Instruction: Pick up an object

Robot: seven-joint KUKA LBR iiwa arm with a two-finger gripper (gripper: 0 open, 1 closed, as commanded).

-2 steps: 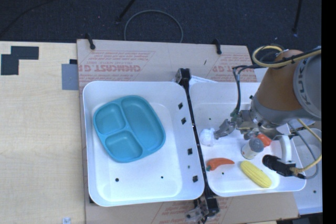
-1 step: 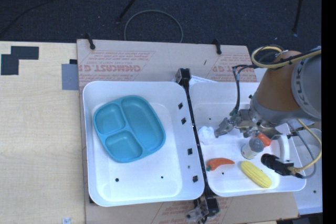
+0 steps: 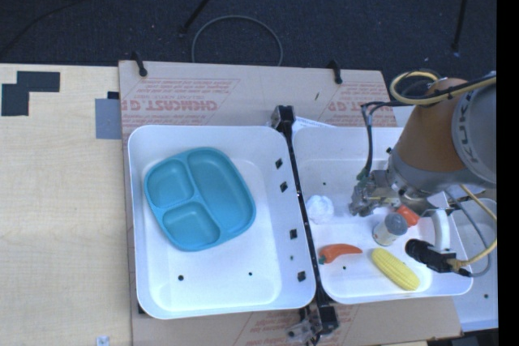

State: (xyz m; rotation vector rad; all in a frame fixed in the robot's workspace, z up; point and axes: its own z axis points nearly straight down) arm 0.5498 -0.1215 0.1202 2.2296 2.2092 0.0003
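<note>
Behind bins: cardboard [image 3: 243,97] with red print, unreadable. Gripper [image 3: 365,198] in right bin [image 3: 340,154]; jaws' state unclear.

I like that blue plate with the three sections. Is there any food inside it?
No food shows. The blue plate sits in the left bin, and its three sections look bare. The toy corn and carrot are in the right bin. What's under the plate is hidden.
</note>
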